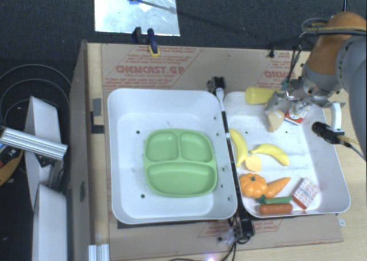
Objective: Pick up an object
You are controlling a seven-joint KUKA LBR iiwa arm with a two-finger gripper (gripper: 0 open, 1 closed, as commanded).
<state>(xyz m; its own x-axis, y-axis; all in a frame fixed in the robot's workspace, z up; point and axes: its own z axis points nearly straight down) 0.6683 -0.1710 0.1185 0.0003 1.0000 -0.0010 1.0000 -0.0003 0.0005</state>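
From above the bench, the gripper [285,103] hangs low over the far end of the right bin [331,165], a pale wedge-shaped object [276,119] directly beneath its fingertips; whether the fingers are spread or closed cannot be made out. Nearer the camera lie two bananas [270,152], a small pumpkin [253,185] and a carrot [277,186], while a green divided tray [180,161] sits in the left bin [126,139].

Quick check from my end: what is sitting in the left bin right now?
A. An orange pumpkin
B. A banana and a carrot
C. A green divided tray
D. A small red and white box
C: the green divided tray lies alone in the left bin, while the fruit, vegetables and box are all in the right bin.
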